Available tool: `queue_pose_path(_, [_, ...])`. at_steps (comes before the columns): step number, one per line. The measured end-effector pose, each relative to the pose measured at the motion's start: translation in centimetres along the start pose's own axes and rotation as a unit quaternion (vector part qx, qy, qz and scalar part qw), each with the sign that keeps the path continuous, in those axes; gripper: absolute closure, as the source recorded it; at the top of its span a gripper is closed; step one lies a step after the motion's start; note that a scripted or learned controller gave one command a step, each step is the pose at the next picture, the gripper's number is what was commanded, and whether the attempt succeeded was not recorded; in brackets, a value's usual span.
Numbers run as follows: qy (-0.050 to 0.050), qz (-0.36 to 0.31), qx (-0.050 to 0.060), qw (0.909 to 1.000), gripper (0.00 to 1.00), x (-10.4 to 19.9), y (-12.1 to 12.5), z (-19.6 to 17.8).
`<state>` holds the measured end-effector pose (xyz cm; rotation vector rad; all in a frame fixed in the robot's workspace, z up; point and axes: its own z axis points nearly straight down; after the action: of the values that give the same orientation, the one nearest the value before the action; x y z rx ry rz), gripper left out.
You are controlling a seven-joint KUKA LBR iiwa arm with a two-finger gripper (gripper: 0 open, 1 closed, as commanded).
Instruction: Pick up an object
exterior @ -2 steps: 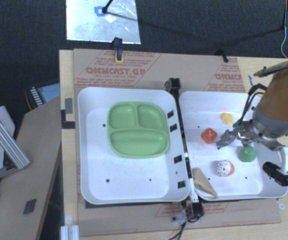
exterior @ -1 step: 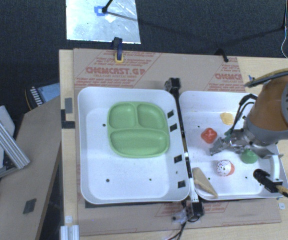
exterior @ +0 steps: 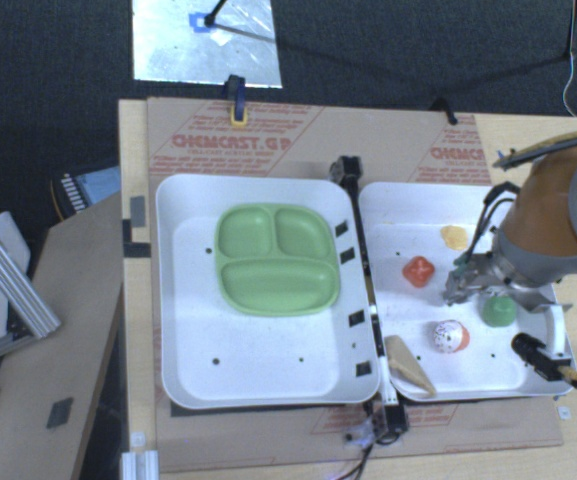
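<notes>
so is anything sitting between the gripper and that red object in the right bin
Nothing visible does. The gripper hangs just right of the red object, with bare bin floor between them. The green object and the white ball lie off that line.

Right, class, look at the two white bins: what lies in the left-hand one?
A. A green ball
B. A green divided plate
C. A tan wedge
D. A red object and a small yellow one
B: the green divided plate lies in the left bin, while the small objects lie in the right bin.
</notes>
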<state>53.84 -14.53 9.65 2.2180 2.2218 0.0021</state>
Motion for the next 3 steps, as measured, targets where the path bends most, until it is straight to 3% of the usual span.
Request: queue_pose_path(3, [0.0,-0.002,-0.002,1.0,1.0,1.3,-0.5,-14.4])
